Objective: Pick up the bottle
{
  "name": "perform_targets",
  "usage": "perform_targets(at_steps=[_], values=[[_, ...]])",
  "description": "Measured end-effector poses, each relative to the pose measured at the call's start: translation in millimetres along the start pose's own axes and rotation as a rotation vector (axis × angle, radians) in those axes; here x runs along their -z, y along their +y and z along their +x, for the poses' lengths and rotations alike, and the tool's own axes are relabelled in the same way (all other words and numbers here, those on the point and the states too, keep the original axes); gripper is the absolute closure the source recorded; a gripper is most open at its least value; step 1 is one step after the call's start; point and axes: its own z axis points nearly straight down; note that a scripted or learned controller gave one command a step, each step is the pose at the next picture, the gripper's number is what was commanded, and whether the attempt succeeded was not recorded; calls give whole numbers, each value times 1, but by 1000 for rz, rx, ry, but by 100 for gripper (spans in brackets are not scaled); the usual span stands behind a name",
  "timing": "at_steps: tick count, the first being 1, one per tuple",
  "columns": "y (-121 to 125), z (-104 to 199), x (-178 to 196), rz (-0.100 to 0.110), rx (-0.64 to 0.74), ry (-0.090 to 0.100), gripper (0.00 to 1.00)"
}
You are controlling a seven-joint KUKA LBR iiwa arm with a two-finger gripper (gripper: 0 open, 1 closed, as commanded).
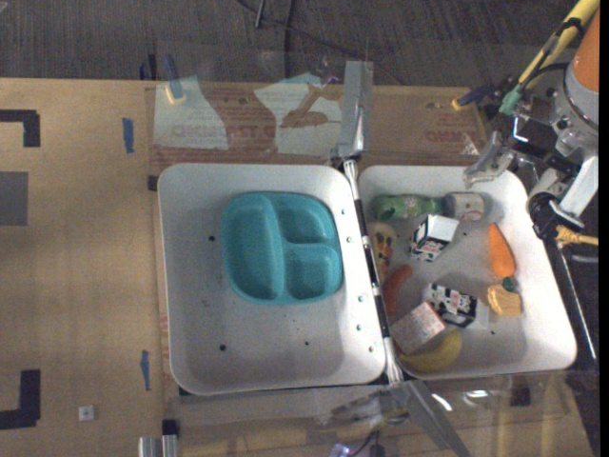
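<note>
The hand (487,163) hangs at the upper right of the frame, over the back rim of the right bin (552,350); whether it is open or closed cannot be told, and nothing shows in its grasp. The arm (585,74) enters from the right edge, cables looped about its wrist.

Just left of the hand, in the bin's upper part, the bottle (404,206) lies on its side, green and pale, beside a grey cup (464,204). Below them crowd a small carton (433,237), a carrot (501,249), a red sausage (395,288), a second carton (451,304) and a banana (433,352).

The left bin (190,350) holds a teal divided tray (281,248). Both bins rest on a tan tabletop (76,284) marked with blue tape; dark carpet runs along the top of the frame.
</note>
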Motion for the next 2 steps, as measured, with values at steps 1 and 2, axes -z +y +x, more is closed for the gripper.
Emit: perform_targets(at_steps=[1, 2], values=[[1, 1, 9, -1, 3, -2, 100], [-66, 19, -17, 6, 121, 0, 100]])
